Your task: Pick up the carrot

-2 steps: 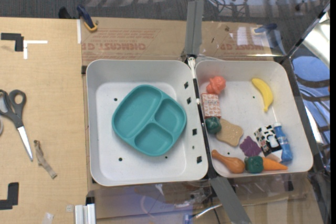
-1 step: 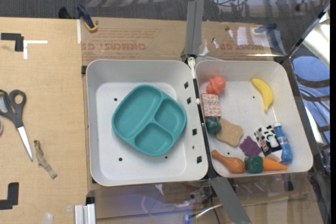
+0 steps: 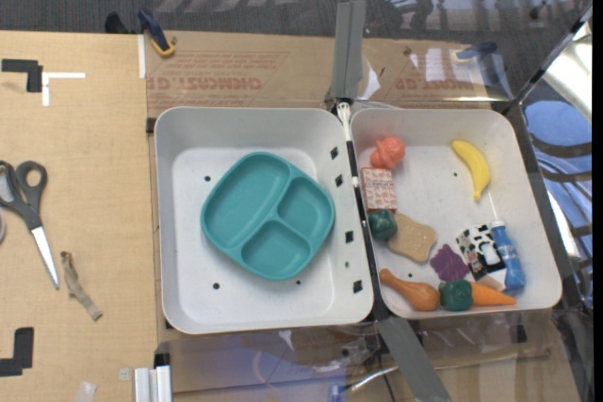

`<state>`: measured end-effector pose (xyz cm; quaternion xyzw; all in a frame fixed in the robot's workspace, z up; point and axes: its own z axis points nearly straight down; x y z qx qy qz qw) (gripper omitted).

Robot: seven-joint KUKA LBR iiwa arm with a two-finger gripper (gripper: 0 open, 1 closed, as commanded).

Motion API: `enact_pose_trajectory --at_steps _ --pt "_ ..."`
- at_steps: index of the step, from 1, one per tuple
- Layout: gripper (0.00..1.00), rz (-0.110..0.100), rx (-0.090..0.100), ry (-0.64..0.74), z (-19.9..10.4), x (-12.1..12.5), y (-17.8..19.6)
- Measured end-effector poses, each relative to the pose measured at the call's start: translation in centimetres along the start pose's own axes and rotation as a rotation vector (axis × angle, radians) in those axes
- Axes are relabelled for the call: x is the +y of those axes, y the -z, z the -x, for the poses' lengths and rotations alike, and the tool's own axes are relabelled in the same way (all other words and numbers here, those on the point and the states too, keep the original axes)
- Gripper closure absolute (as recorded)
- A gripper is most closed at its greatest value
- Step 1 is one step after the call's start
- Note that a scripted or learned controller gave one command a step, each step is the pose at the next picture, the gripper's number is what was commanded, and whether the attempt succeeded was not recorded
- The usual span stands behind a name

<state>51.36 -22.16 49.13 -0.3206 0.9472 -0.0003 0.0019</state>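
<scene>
Two white bins side by side in the camera view, and the carrot (image 3: 494,297) is in the right bin (image 3: 528,167), down at the front wall near the right corner. It lies flat with its tip pointing right and its fat end touching a green lumpy toy (image 3: 456,295). As for the gripper, I honestly can't tell whether it's open, closed or holding anything.

My guess at what could go wrong: the carrot is boxed in. The bin wall is just beside it, the green toy is up against one end, and a blue bottle (image 3: 513,261) sits just behind it. A slightly off descent could clip the wall or catch the green toy instead. There's also an orange drumstick-looking piece (image 3: 411,290) nearby, similar in colour, so grabbing the wrong thing seems possible.

Shape-wise the carrot is a smooth tapered cone, looks like glossy plastic, so I'd expect it to squirt out of a pinch near the thin end. The left bin (image 3: 179,202) holds a teal divided plate (image 3: 268,216), matte and rounded.
</scene>
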Motion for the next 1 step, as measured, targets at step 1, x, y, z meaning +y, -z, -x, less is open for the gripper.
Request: enact_pose_trajectory --at_steps 1 --pt "1.00 0.001 -0.001 0.321 2.72 -2.01 -0.02"
